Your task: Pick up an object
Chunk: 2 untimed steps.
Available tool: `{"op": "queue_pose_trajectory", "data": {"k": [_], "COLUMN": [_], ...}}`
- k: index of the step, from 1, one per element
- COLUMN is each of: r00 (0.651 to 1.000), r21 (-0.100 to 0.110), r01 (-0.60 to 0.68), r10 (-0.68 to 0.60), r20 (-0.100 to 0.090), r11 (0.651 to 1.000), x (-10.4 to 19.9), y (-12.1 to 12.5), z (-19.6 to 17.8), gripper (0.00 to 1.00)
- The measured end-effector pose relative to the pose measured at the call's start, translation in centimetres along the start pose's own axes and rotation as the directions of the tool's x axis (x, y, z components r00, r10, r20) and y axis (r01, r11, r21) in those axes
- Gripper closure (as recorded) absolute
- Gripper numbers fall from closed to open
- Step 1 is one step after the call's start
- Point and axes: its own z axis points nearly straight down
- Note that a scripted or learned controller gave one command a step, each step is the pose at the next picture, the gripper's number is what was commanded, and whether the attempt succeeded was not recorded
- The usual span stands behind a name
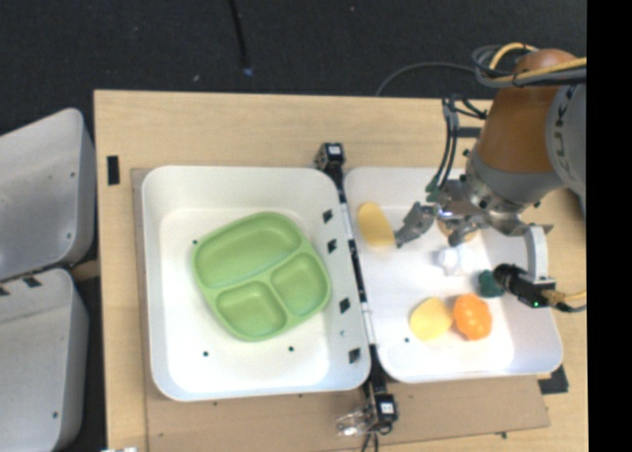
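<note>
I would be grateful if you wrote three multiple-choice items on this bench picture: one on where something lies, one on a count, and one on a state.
1. Where does the green divided tray lie?
A. In the left bin
B. In the right bin
C. On the bare bench

2. How many compartments does the tray have?
A. Two
B. Three
C. Five

3. What is between the fingers of the end effector?
A. The orange object
B. The pale yellow object
C. Nothing

Answers:
1. A, as the tray rests on the floor of the left bin.
2. B, as one long section and two smaller ones show.
3. C, as its fingers stand spread over the right bin, with the pale yellow object off to the side and the orange object lying nearer the front, beside a yellow one.
</note>
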Motion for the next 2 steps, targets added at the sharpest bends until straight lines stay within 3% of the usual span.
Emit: {"op": "queue_pose_trajectory", "data": {"k": [1,2], "r00": [1.0,1.0], "r21": [-0.015,-0.011], "r01": [0.002,0.0], "r10": [-0.002,0.0], "r20": [0.002,0.002], "r11": [1.0,1.0], "x": [0.0,-0.3], "y": [0.3,0.3], "z": [-0.8,3.4], "gripper": [0.0,0.0]}}
